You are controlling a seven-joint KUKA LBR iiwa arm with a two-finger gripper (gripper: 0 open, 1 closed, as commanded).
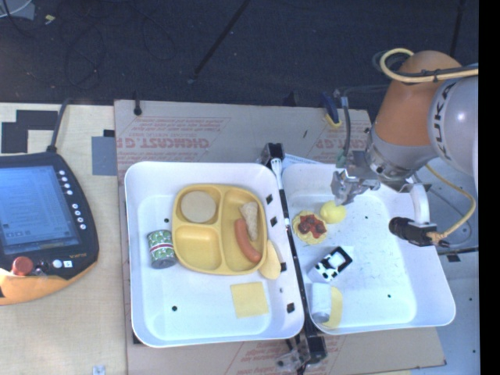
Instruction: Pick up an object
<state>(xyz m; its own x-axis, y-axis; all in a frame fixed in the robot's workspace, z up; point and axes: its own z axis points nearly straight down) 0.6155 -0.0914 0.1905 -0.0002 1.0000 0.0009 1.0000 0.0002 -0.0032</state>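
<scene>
Pendant [43,217] sits on the tabletop [70,326] at far left, well apart from both bins, presumably parked clear of the arm.

Left bin [195,319]:
- Can [160,248] stands upright, just beside the left edge of the yellow tray [199,244].
- The tray holds a round bun [198,206] in its far-left compartment and a sausage [248,241] in the right one.
- Cheese slice [250,299] lies flat near of the tray, apart from it.
- My read: mostly low, flat stuff, so poor grasp targets.

Right bin [391,295]:
- Small plate [311,229] with red food sits by the left wall.
- Yellow ball [333,212] is at the plate's far-right edge; touching or just beside, can't tell.
- Black-and-white block [333,262] lies tilted, near of both.
- White-and-yellow piece [324,303] is in the near-left corner; can't tell what it is.

Tool [346,187] hangs over the far part of the right bin, just far-right of the ball. Can't tell how far open it is from this angle, and nothing is visibly in it.

The ball looks like the pick: closest, and it stands proud of the bin floor. Risk is that it's round and crowds the plate, so it could roll or get nudged.
</scene>
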